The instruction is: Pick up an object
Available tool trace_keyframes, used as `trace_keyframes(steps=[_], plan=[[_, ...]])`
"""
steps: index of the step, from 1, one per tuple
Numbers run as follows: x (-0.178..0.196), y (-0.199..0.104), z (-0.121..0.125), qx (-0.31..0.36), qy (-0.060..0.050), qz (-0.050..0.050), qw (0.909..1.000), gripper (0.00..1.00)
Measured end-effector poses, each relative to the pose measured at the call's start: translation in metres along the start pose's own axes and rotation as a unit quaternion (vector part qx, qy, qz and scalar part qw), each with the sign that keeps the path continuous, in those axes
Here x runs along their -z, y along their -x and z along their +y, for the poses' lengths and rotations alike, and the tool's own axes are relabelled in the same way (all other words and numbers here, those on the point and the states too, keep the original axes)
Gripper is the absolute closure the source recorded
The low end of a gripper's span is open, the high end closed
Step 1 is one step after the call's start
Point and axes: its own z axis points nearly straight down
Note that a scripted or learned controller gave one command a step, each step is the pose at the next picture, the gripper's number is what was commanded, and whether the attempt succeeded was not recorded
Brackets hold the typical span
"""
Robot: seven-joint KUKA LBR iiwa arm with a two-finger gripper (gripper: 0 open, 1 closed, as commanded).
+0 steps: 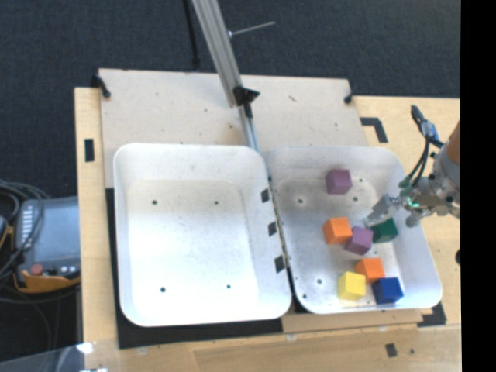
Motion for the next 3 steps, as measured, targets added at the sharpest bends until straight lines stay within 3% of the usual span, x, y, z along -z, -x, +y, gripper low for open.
trace_keyframes(steps=[1,3], plan=[[0.002,0.000,0.001,0.000,0.003,-0.001,1.0000,0.00],[-0.117,0.007,0.002,-0.002,-0.001,-0.001,1.0000,0.00]])
